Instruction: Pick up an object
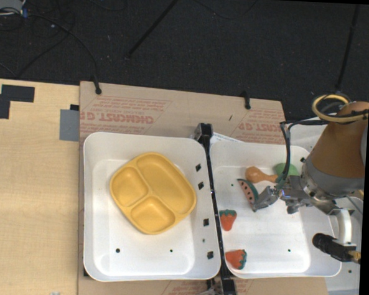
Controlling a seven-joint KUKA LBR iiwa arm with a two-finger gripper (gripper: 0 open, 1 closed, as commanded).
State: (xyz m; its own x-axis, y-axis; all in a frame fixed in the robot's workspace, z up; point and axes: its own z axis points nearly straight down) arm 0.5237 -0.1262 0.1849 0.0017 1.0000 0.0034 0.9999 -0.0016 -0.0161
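Where bins meet, perhaps strawberry [228, 219].

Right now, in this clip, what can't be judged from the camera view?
- Hand: dark and small; open or shut is unclear, as is any contact with the watermelon slice.
- Green item: partly behind the arm and cable; shape unclear.
- Arm's base: cut off by the right edge.

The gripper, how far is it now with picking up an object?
Done: the gripper is low in the right bin, beside the watermelon slice. In hand: nothing visibly between its fingers. Left: grasp and lift; the strawberry and a second slice lie untouched, and the yellow plate is in the left bin.
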